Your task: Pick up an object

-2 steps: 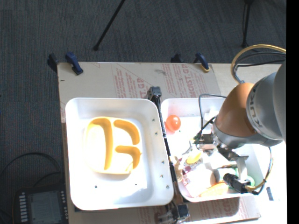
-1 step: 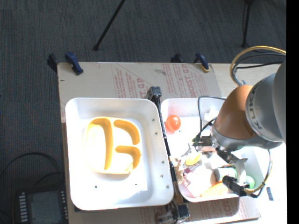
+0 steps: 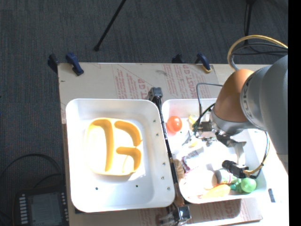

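We see the claw (image 3: 203, 132) low in the right bin (image 3: 260, 147), but cannot tell how it is set. Beside it sits a smooth round orange ball (image 3: 174, 124), with no long axis. A glossy green toy (image 3: 246, 185) lies near the front corner. The left bin (image 3: 117, 108) holds a yellow-ribbed divided tray (image 3: 114, 146).

Right bin (image 3: 263, 145) crowded with objects, left bin (image 3: 155, 192) floor open around yellow tray (image 3: 114, 146)

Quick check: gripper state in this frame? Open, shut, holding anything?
Gripper: cannot be told. It sits low over the right bin, among the clutter near the orange ball.
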Controlling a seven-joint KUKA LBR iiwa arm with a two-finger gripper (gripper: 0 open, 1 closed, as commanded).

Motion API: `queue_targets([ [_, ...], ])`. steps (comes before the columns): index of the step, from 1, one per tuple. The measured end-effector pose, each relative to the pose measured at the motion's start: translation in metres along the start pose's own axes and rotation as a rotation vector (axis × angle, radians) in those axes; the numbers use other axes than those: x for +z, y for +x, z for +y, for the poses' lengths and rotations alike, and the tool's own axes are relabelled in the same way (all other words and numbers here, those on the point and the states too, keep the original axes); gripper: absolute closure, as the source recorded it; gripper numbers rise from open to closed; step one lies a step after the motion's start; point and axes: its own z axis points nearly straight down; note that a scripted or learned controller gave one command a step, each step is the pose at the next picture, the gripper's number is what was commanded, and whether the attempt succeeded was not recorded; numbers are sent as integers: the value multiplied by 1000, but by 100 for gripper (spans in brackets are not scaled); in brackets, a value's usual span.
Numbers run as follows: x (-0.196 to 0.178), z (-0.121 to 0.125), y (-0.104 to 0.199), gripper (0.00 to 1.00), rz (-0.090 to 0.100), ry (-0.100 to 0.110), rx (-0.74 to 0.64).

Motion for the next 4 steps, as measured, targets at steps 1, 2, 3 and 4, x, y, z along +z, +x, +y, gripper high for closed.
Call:
queue_targets([
  [1, -9, 0, 0, 100, 1, 3, -3],
  [2, -9, 0, 0, 0, 1, 3, -4],
  [3, 0, 40, 14, 0, 0, 0, -2],
  [4, -10, 41, 14, 100, 0, 1, -9],
])
